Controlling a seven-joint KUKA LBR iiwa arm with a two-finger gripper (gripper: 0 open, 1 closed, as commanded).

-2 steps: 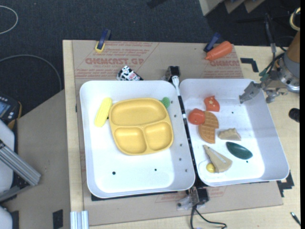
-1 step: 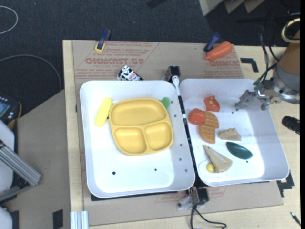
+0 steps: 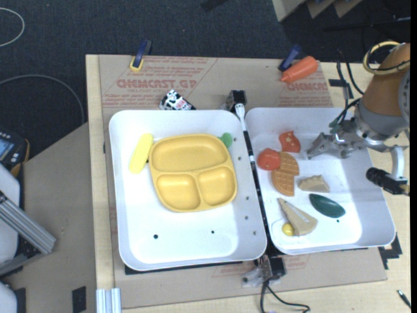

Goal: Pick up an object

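The hand, fingers spread apart and holding nothing, hovers at the frame's right; the red toy lies just left of it.

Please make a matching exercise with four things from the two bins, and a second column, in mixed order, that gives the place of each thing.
Things:
1. yellow divided tray
2. dark green piece
3. yellow corn
4. gripper

Places:
A. left bin, beside the tray's left edge
B. right bin, near its front right corner
C. middle of the left bin
D. above the right bin's back right part

Pairs: 1-C, 2-B, 3-A, 4-D
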